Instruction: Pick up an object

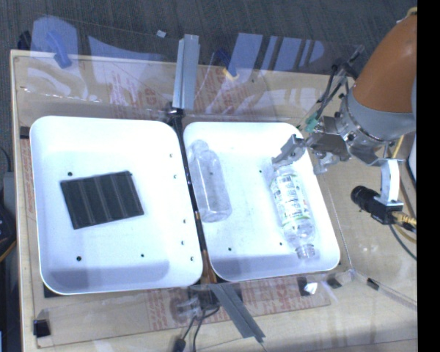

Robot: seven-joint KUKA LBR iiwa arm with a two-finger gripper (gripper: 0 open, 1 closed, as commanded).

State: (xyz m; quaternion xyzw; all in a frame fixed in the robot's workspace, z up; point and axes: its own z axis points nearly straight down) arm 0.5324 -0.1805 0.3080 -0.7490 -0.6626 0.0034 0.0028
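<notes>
Where the grey arm with its orange band enters from the upper right of the frame, its gripper (302, 150) hangs over the upper right corner of the right bin (238, 266). Its fingers look slightly parted with nothing between them, though the blur makes the gap hard to judge.

Just below the gripper, a labelled clear bottle (292, 208) lies on its side along the right wall of that bin, cap end toward the lower right of the frame. A second clear bottle (209, 180) without a visible label lies near the bin's left wall, well apart from the first. In the left bin (51, 270), a dark ribbed panel (102, 199) lies flat at a slight tilt.

The labelled bottle looks like the nearest target. A good attempt would probably centre the fingers across the bottle's width, not along its length, and close around the labelled middle, since smooth round plastic may roll or slip. The nearby bin wall leaves little room for the outer finger.
</notes>
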